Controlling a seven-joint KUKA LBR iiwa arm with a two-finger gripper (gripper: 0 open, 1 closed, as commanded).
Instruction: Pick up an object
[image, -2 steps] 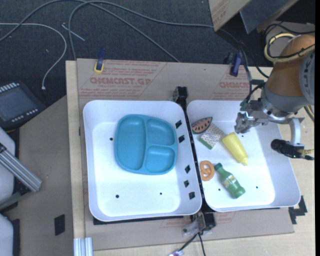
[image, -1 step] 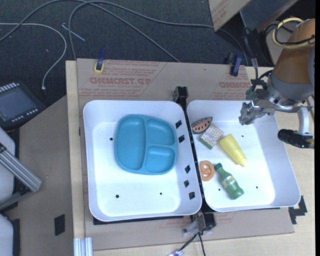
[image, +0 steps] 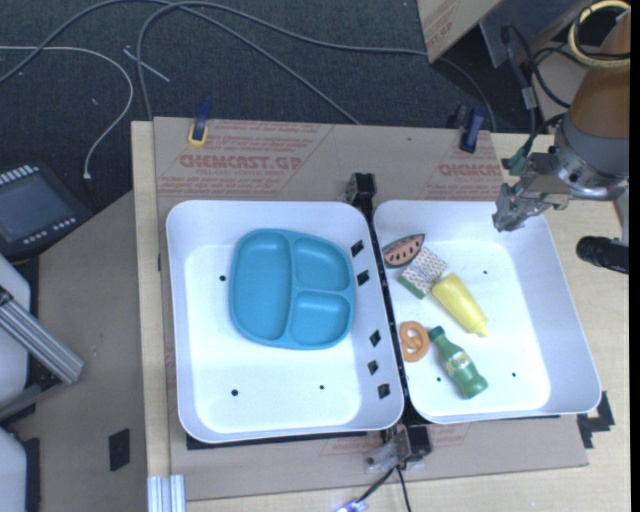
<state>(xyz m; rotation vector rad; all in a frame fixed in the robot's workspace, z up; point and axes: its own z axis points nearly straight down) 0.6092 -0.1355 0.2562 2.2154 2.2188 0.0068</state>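
The right bin (image: 530, 300) holds a watermelon slice (image: 403, 248), a speckled sandwich piece (image: 422, 271), a yellow bottle-like object (image: 460, 303), a pretzel (image: 414, 341) and a green bottle (image: 458, 363). My gripper (image: 511, 217) hangs over the bin's far right corner, well to the right of these objects. I see nothing between its fingers, and they are too small and dark to read.
The left bin (image: 200, 330) contains a blue divided plate (image: 293, 288). A black divider with clips (image: 375, 300) runs between the bins. Blue clamps (image: 201, 130) hold the cardboard base at the back. Cables lie on the floor beyond the bench.
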